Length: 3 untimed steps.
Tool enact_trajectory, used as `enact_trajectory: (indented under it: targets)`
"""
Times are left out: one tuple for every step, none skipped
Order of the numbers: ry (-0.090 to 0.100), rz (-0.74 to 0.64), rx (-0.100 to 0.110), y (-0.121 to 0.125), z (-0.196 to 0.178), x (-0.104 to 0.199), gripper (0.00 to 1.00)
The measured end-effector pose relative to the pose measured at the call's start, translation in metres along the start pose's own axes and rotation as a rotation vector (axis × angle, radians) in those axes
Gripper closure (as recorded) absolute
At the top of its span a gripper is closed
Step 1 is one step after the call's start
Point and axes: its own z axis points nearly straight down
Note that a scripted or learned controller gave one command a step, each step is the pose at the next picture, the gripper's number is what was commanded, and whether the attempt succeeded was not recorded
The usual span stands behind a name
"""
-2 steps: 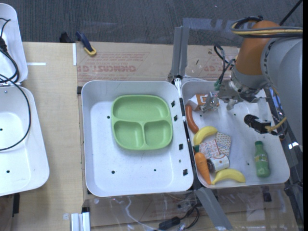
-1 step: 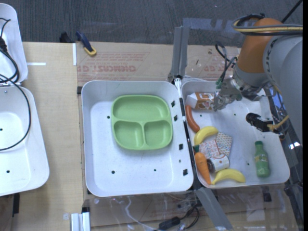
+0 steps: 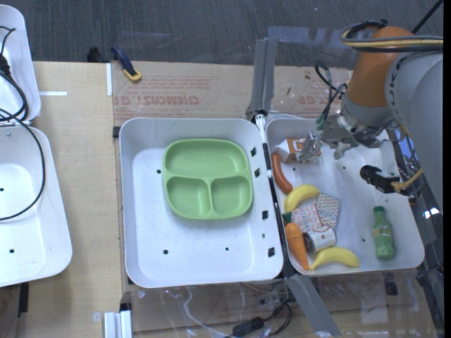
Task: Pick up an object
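My gripper (image 3: pixel 309 151) hangs low over the far left corner of the right bin (image 3: pixel 409 220), under the orange wrist band. A small orange and white item (image 3: pixel 294 146) lies right beside its tip; whether they touch is unclear. In front of it lie a reddish sausage (image 3: pixel 280 174), a yellow banana (image 3: pixel 301 196), a patterned packet (image 3: pixel 320 212), a small can (image 3: pixel 323 240), a carrot (image 3: pixel 297 244) and a second banana (image 3: pixel 337 258). A green bottle (image 3: pixel 381 233) lies at the bin's right side.
The left bin (image 3: pixel 141 245) holds a green divided plate (image 3: pixel 208 177). A black part (image 3: pixel 375 177) of the arm's cabling hangs over the right bin. A metal post (image 3: pixel 262 76) stands behind the divider between the bins. White tubs (image 3: pixel 28 210) sit far left.
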Motion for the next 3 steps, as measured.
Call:
enact_trajectory:
  targets:
    - [-0.006,-0.042,-0.009,0.0022,0.0163,-0.0001,0.0]
    - [-0.005,-0.042,-0.003,0.0005,0.0084,0.0003,1.0]
    - [-0.004,-0.042,-0.003,0.0007,0.0083,0.0004,0.0]
